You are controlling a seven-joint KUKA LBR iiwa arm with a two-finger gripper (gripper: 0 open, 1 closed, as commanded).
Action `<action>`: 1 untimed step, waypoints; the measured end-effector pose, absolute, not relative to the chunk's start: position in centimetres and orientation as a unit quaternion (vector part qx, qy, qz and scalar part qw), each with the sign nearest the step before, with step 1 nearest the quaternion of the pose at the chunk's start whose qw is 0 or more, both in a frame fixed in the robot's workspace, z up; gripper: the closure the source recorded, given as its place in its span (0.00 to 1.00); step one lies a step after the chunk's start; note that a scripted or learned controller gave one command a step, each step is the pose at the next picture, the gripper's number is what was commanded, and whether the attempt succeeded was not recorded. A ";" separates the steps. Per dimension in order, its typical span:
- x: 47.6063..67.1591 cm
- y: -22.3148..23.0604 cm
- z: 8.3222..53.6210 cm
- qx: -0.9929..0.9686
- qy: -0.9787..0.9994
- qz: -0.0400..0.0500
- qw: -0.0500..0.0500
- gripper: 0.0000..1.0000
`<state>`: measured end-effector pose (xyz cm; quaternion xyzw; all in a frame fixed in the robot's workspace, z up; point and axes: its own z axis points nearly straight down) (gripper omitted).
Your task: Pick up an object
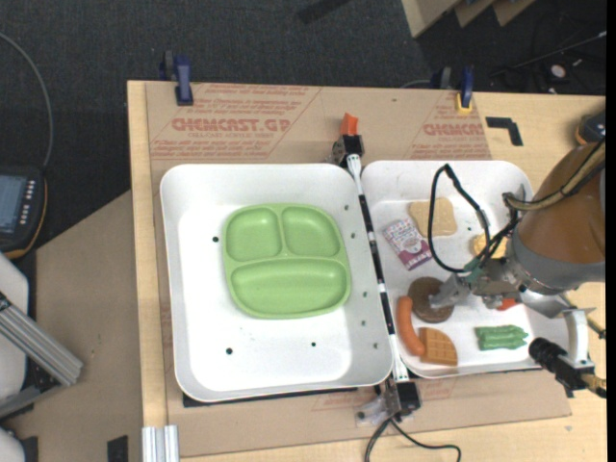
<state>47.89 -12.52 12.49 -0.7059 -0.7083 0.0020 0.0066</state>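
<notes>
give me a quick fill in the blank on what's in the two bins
1. The green divided plate lies in the ____ bin.
2. The plate has ____ compartments.
3. The waffle lies in the right bin, touching the ____.
4. The gripper is over the ____ bin.

Missing words: left; three; hot dog; right

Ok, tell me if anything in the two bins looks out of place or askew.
Nothing looks spilled or damaged. The green divided plate sits flat in the left bin. In the right bin, the toy foods lie loosely scattered: hot dog, waffle, green piece, pink packet. The gripper is low over a brown piece.
</notes>
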 end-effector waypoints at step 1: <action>53.3 -10.7 9.5 -0.706 -0.709 -0.001 -0.001 0.00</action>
